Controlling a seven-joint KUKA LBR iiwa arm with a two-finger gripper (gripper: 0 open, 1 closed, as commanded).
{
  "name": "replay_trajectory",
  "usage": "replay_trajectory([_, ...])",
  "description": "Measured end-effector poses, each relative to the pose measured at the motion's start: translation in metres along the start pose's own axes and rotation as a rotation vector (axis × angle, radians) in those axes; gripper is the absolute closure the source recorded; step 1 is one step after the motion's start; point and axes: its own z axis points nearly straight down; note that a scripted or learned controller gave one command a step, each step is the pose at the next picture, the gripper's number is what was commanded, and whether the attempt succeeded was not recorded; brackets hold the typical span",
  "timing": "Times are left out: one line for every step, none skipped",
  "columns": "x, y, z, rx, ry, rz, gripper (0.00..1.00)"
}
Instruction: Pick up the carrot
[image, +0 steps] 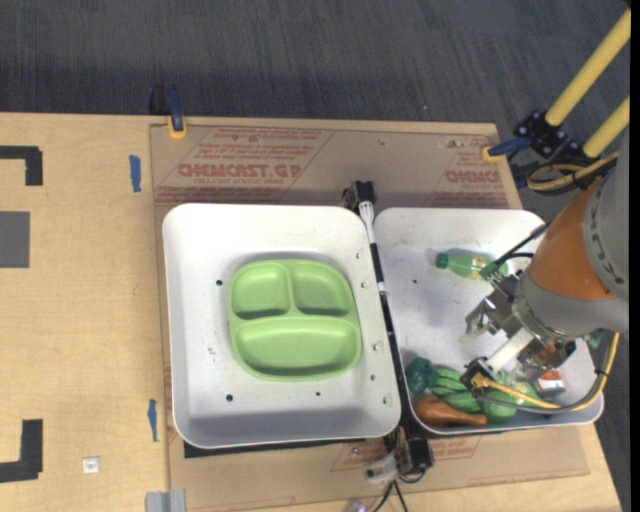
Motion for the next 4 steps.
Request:
replay_trajectory([-0.017, 0.073, -0.003, -0.01, 0.0, -0.032, 0.0])
replay_trajectory([0.013, 0.158, 0.013, 0.011, 0.015, -0.151, 0.0])
replay_trajectory([0.013, 0.158, 0.013, 0.011, 0.013, -0.153, 0.0])
replay_trajectory([0.035, 0.108, 0.003, -0.002, 0.001, -0.327, 0.0])
